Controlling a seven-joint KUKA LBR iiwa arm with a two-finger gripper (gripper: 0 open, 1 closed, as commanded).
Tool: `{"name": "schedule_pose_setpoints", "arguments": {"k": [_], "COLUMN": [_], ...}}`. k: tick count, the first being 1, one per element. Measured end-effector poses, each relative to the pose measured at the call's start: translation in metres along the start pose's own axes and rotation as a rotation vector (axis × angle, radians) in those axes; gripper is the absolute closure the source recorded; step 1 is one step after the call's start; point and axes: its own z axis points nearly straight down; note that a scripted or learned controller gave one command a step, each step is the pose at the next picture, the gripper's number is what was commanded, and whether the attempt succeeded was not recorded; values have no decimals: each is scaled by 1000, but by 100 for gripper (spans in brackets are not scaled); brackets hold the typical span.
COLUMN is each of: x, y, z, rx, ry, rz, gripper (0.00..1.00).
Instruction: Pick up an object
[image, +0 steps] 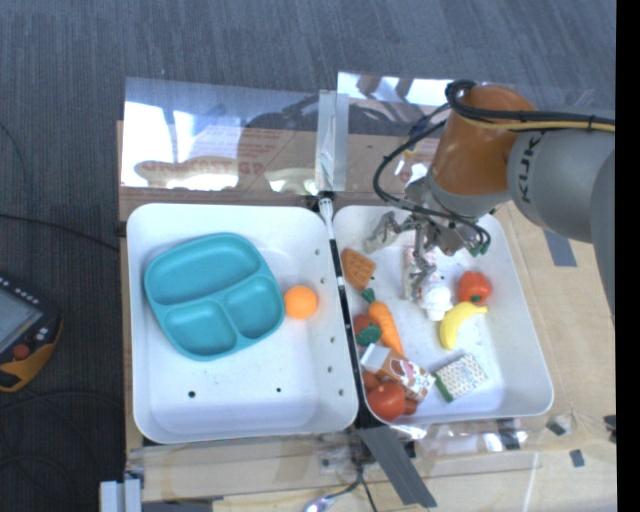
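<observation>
Hanging over the right bin (530, 340), the hand (422, 262) points down among the toys; whether it is open or closed cannot be told. Nearest lie a red tomato (386, 400) and a patterned packet (461, 376), then a carrot (383, 325), banana (458, 322) and red pepper (474, 287). In the left bin (180, 400), an orange ball (300, 302) touches a blue divided plate (212, 294).

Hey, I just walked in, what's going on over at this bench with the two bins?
A grey KUKA arm reaches in from the right, its pincer down in the right bin among toy food: a banana, a carrot, a tomato. Nothing is visibly held. The left bin holds a teal divided plate and an orange ball.
</observation>
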Motion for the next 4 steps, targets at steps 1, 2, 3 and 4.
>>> {"name": "schedule_pose_setpoints", "arguments": {"k": [1,2,3,4], "x": [100,124,122,72], "y": [9,5,5,84], "z": [-2,-3,-14,-124], "rx": [0,4,8,-6], "ry": [5,-1,-2,7], "rz": [-32,-54,-55,-49], "gripper": [0,0,100,100]}}
